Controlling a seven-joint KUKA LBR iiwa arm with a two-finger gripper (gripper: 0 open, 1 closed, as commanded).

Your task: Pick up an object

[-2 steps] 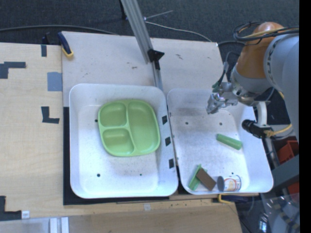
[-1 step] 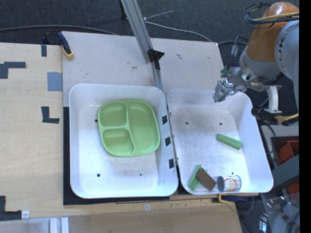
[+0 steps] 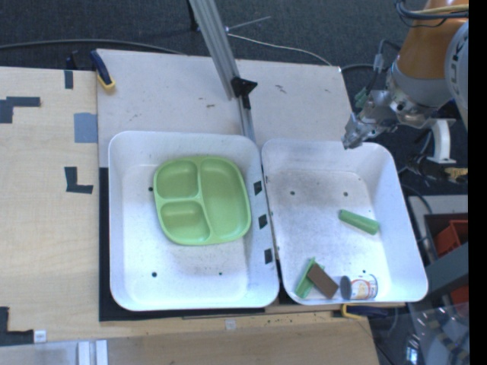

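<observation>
We are at the approach: our gripper [image 3: 355, 138] hangs over the far rim of the right bin [image 3: 396, 181], carrying nothing we can see. The green stick [image 3: 359, 221] lies below it toward the near side; next we must descend there. Beyond, small items cluster; the left bin [image 3: 122, 204] holds a green divided plate [image 3: 202, 201].

Pale bench [image 3: 167, 90], two white bins [image 3: 122, 204] side by side
</observation>
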